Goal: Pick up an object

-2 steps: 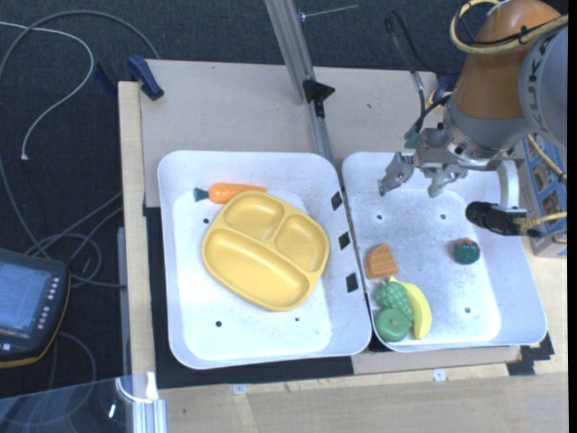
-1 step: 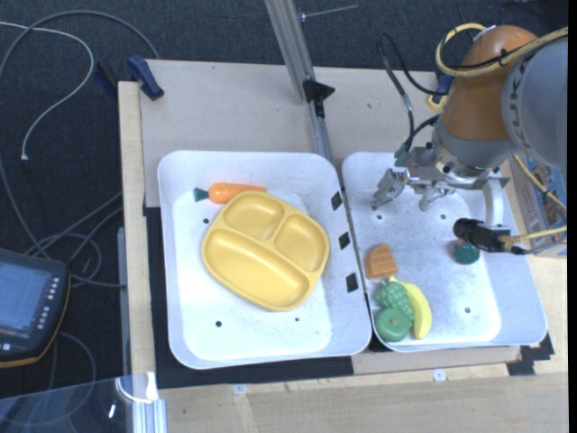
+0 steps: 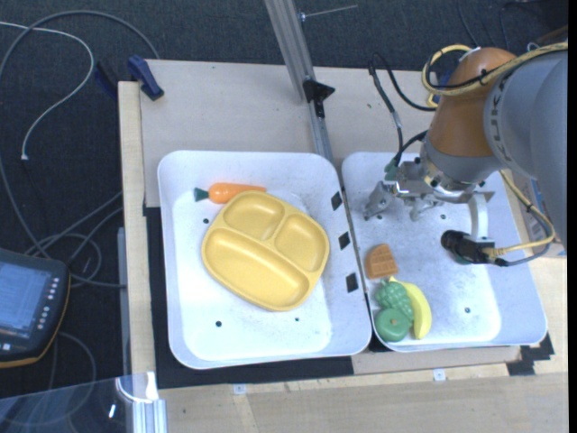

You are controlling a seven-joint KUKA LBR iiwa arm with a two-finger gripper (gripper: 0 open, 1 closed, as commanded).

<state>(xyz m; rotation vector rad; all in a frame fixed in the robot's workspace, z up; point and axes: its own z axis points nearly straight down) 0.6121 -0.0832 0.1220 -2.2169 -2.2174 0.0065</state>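
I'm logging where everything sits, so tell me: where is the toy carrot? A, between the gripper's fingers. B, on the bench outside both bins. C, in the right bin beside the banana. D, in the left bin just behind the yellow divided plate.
D: the toy carrot lies in the left bin, along the far edge of the yellow divided plate.

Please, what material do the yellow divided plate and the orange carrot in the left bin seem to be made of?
The yellow divided plate looks like moulded plastic: one even colour, smooth rounded compartments, soft sheen. The carrot is probably plastic toy food: flat uniform orange, green tip; at this size I cannot be sure.
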